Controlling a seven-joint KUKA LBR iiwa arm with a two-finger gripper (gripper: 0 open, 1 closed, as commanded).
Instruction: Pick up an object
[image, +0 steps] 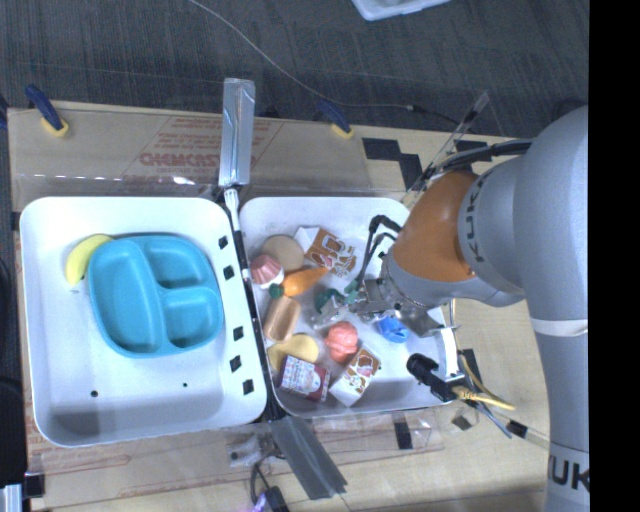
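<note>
Gripper (372, 296) low over right bin (300, 213), finger state indeterminate; nearest pink toy (342, 340) likely light, rigid, slippery: grasp across its middle.

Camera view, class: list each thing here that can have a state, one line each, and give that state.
Blue tray: lying flat in the left bin, right way up.
Banana: in the left bin, partly under the blue tray's edge.
Pile of toy food: loose in the right bin, pieces touching and overlapping.
Carrot: lying on its side in the pile.
Gripper: low over the right bin, at the pile.
</note>
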